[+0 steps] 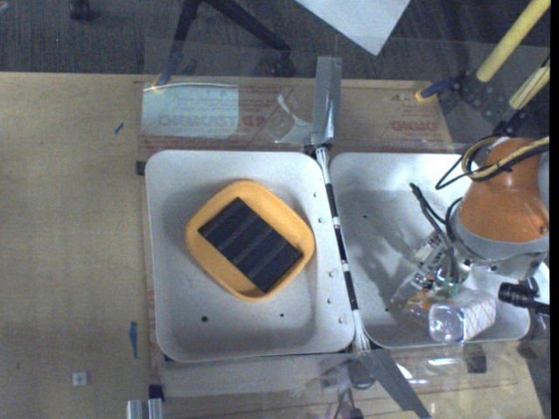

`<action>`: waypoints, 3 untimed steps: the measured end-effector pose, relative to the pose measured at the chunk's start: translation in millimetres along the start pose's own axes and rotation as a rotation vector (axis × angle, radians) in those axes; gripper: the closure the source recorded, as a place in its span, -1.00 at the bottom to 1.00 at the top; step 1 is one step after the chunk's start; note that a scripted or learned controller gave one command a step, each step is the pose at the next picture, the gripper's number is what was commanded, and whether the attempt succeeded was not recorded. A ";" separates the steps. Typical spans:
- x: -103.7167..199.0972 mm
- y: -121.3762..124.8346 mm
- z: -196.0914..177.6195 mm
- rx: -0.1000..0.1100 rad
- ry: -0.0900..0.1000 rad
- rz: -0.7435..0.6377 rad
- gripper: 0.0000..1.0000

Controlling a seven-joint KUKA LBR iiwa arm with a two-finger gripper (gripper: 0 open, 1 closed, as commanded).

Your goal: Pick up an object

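Gripper is right over the clear bottle at the right bin's 5 o'clock, can't tell its state, so I'd center on the bottle before squeezing.

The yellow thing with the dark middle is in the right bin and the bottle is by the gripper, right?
Not quite. The camera view shows the yellow thing in the left bin, not the right one. The bottle does lie by the gripper, in the right bin.

Left bin: tray at centre, right bin: bottle at near right corner, gripper just above it
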State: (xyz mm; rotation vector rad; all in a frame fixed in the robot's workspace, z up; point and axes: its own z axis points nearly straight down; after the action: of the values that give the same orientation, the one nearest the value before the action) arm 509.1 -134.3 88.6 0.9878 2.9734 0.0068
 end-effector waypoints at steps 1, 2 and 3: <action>-1.8 0.9 -11.2 -0.005 -0.006 0.003 1.00; -7.7 29.8 -87.5 0.003 0.001 -0.234 1.00; -46.7 15.0 -163.7 0.004 0.001 -0.140 1.00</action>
State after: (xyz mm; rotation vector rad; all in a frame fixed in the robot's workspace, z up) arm 554.0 -150.5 252.7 0.7779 3.0367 0.0002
